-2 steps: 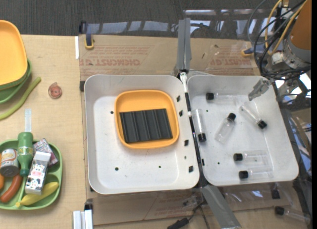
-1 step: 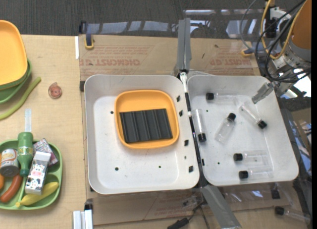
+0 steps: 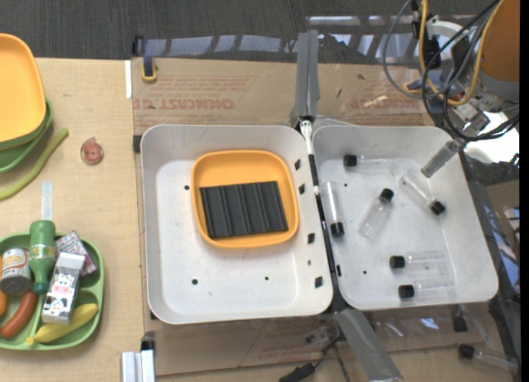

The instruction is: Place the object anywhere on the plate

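Vials could roll and slip

Vials [image 3: 376, 211] lie loose in the bin [image 3: 483, 277] right of the plate [image 3: 245, 158], well apart from it. They are round and see-through, so a grab may miss or push one away. Farther back, right of the plate, the gripper [image 3: 438, 161] hangs; I cannot tell if it is spread or pinching.

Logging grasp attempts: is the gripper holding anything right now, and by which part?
Cannot be told: the gripper hangs over the right bin, fingers unclear; the vials lie loose.
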Available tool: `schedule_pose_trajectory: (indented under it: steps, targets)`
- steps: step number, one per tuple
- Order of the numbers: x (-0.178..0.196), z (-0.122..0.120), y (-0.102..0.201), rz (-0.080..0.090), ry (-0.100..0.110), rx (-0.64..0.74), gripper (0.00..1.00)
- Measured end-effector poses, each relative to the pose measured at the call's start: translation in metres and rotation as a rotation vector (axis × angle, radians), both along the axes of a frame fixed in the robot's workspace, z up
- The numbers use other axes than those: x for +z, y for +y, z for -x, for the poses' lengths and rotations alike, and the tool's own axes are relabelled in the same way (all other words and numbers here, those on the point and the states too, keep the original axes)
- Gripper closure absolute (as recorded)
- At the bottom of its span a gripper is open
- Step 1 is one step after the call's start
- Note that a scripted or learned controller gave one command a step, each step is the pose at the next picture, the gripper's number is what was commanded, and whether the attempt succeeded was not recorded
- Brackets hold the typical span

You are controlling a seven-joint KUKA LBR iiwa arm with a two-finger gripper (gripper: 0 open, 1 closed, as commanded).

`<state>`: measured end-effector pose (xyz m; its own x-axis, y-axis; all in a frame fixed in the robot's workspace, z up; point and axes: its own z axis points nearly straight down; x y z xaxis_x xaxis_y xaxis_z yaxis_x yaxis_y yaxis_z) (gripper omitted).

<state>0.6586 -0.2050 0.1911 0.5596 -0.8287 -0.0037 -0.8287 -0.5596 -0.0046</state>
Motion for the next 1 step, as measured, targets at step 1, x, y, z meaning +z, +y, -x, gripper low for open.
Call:
schedule_pose_trajectory:
  steps: [1]
  targets:
    - [0.0209, -0.0014, 0.0004, 0.003, -0.001, 0.288, 0.00]
